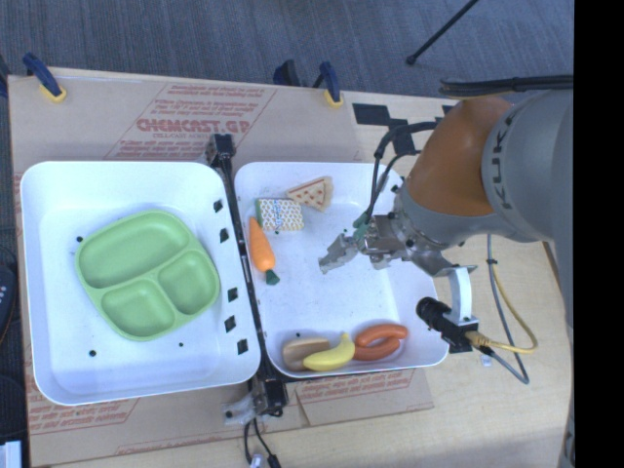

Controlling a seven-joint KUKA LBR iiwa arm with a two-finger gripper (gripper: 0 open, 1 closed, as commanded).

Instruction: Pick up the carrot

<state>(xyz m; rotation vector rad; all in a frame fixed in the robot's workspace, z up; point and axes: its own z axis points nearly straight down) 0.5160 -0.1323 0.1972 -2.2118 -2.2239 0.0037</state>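
The carrot (pixel 261 248) lies in the right bin (pixel 425 351), close against that bin's left wall, about halfway along it, its green stem end pointing toward the near edge. Nothing touches it. Just beside its far tip sits a small patterned block (pixel 281 214) with blue and yellow specks, and next to that, near the bin's far wall, lies a triangular pizza slice (pixel 312 194). Along the near wall of the same bin three toy foods lie in a row: a bread roll (pixel 303 346), a yellow banana (pixel 331 356) and a red-orange sausage (pixel 380 338), the banana overlapping both its neighbours.

The gripper (pixel 336 253) hangs over the middle of the right bin, well apart from the carrot, to its right. Its fingers point toward the bin's left wall; whether they are spread or closed I cannot tell, and nothing is seen between them.

The left bin (pixel 49 203) carries a green divided plate (pixel 146 274) with three compartments, lying near its centre. Both bins rest on brown cardboard (pixel 185 113) spread over the table.
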